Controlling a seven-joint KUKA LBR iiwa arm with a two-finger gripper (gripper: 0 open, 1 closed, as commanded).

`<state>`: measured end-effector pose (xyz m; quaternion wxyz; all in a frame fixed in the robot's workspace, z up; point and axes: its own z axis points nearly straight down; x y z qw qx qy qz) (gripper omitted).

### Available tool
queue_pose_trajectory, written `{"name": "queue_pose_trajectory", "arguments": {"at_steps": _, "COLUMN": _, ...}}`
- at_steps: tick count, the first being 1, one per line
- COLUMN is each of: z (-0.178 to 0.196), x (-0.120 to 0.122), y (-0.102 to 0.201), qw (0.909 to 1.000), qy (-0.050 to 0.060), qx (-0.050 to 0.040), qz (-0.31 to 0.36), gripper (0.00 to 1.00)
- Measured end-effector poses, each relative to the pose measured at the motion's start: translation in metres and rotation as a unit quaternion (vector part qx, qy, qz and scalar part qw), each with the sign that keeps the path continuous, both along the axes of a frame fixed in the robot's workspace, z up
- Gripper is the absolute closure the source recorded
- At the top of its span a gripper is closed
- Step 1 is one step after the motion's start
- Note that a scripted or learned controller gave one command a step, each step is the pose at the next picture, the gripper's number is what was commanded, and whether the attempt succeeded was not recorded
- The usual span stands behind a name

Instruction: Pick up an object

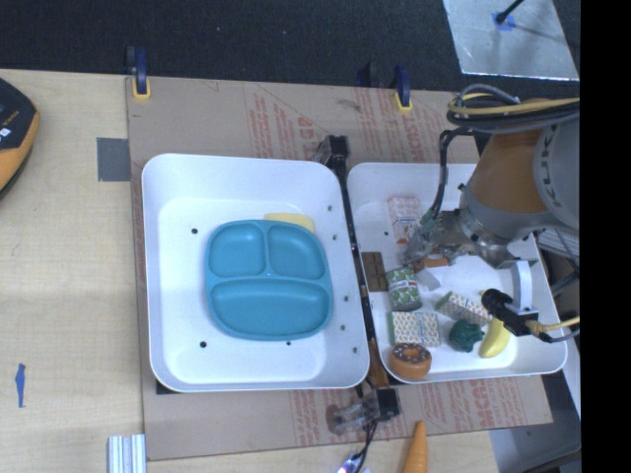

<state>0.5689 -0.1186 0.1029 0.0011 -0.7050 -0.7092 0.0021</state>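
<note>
The doughnut (411, 360) crowds the right bin's (370, 190) front edge among packed toys; the gripper (431, 247) may grab nothing, finger state unreadable.

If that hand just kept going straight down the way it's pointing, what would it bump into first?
Probably the small brown item right beneath the hand, in the right bin above the green-and-white cup. Depth is hard to judge from this slanted view, so it might reach the bin floor beside it instead.
</note>
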Motion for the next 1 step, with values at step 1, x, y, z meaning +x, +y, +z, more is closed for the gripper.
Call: {"name": "queue_pose_trajectory", "arguments": {"at_steps": 1, "z": 0.0946, "x": 0.0405, "y": 0.0756, "qw": 1.0, "qy": -0.006, "qx": 0.0011, "qz": 0.002, "gripper": 1.0}}
